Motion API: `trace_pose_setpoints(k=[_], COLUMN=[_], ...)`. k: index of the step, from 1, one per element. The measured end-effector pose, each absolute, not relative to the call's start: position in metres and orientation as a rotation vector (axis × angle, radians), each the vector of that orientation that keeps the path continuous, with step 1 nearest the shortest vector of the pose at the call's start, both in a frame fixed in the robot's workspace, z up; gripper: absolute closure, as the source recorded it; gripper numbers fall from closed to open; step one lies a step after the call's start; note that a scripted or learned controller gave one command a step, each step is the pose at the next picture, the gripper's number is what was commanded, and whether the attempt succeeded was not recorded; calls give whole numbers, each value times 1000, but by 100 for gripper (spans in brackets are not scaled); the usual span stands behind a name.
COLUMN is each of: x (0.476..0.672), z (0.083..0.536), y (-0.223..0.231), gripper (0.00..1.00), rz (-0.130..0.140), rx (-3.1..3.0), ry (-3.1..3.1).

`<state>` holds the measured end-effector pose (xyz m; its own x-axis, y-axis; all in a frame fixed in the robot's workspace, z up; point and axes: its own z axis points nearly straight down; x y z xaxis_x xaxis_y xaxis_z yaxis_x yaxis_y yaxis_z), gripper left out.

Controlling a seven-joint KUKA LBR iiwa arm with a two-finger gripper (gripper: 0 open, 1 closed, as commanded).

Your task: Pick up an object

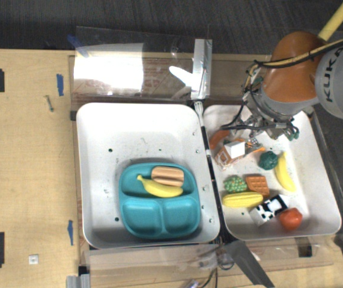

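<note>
Wooden bench bearing two white bins. Left bin: teal tray cradling a banana and bun. Right bin: loose toy food crowded together, probably picking stock. Gripper poised just above the orange-white box; open or closed, cannot tell.

Both white bins look like smooth moulded plastic with a soft sheen, and the teal divided tray has the same plastic look, a touch more matt. The bench top reads as pale matt wood or board, and the arm's orange band shines glossy.
</note>
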<state>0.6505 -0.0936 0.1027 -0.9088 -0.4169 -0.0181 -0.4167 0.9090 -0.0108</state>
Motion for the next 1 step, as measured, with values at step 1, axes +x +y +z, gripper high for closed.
trace_pose_setpoints(k=[1], x=[671], z=[240], y=[-55], gripper=[100], rz=[-3], rx=[-404], ry=[3094])
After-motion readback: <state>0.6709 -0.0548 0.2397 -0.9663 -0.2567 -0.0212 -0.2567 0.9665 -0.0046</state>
